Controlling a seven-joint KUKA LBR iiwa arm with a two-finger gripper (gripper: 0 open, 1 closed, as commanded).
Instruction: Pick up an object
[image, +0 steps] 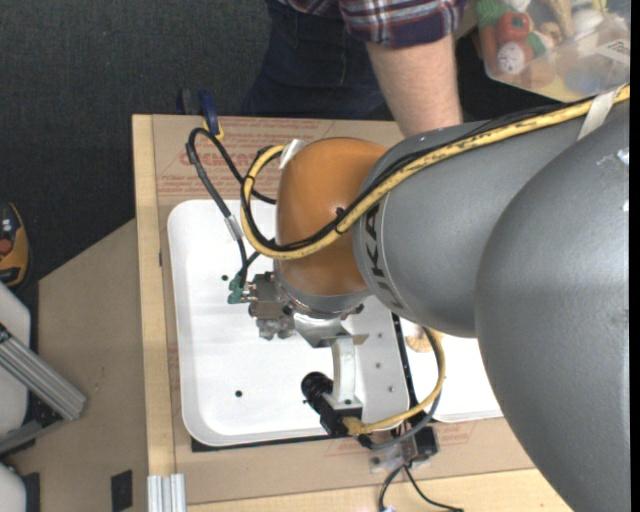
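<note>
**A:** Well, what is there to pick up, and where is it?

**B:** One small green object (237, 292) lies in the left bin (200, 340), in its upper half. It is just beside the left of the gripper (268, 308). I cannot tell whether the two touch.

**A:** Is the gripper wide, narrow, or holding something?

**B:** I cannot tell. The arm's orange band (315, 215) sits directly above it and hides most of it, so a grasp cannot be confirmed.

**A:** What else is in that bin?

**B:** Two tiny dark specks (238, 393) on the white floor, too small to identify.

**A:** How many arms and bins?

**B:** One grey arm (520, 230) reaches in from the right and covers much of the scene. One yellow-and-black cable (470, 135) runs along it. There are two white bins; a bare strip of the right bin (470, 395) shows beneath the arm.

**A:** And the surroundings?

**B:** The bins rest on a tan bench (155, 300). Dark carpet (80, 120) lies around it. One person's forearm (415, 70) shows behind the bench, below a plaid sleeve. One clear bag of colourful items (560, 45) sits at top right.
</note>
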